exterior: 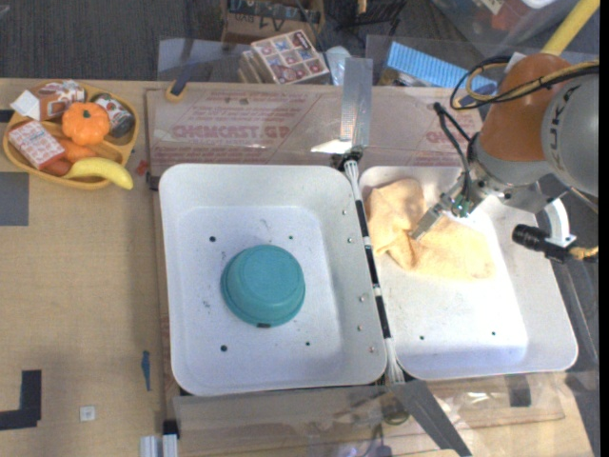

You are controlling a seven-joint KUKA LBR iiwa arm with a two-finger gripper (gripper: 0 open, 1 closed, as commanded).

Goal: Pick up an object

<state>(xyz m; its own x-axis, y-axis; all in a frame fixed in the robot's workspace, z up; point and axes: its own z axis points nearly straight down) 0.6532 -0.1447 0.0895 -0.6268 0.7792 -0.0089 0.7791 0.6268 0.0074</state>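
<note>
Lying: cloth in right bin, crumpled
Handling: likely light, limp (bunches, no firm edge)
Hold: pinch a raised fold
Gripper: on cloth; open or closed, cannot tell

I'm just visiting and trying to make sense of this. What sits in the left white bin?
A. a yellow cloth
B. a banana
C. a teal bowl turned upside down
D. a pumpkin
C. The teal bowl lies upside down in the left bin, while the yellow cloth lies in the right bin under the claw.
</note>
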